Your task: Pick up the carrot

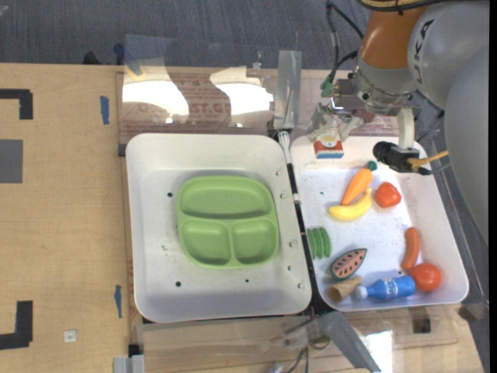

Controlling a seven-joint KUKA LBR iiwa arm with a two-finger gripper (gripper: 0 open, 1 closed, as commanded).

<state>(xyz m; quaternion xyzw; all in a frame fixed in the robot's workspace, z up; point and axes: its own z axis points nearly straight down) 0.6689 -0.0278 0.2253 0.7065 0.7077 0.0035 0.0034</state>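
Lying in the back half of the right bin (377, 235), the carrot (358, 185) is recorded as the orange piece between a banana (350, 209) and a red pepper (387, 196). Its long axis is seen to run on a diagonal: the green top is turned up and to the right, toward the bin's far wall, and the tapered tip is turned down and to the left, where it appears to touch or overlap the banana. The pepper is set just beside the thick end, apart from it by a narrow gap. The gripper (334, 129) is held over the bin's back left corner, near the carrot but not above it. Whether it is open or closed cannot be told from this angle. A small white carton (329, 147) is seen directly under it, and whether that carton is held cannot be told either. The step in hand is judged to be the approach. It is judged best that the wrist be carried forward and to the right until centred over the carrot's middle, then turned so that the grip closes across the short width, square to the diagonal. The thick upper half is judged the safer place to grip, being clear of the banana. A straight, slow descent is advised, so that banana and pepper are not nudged.
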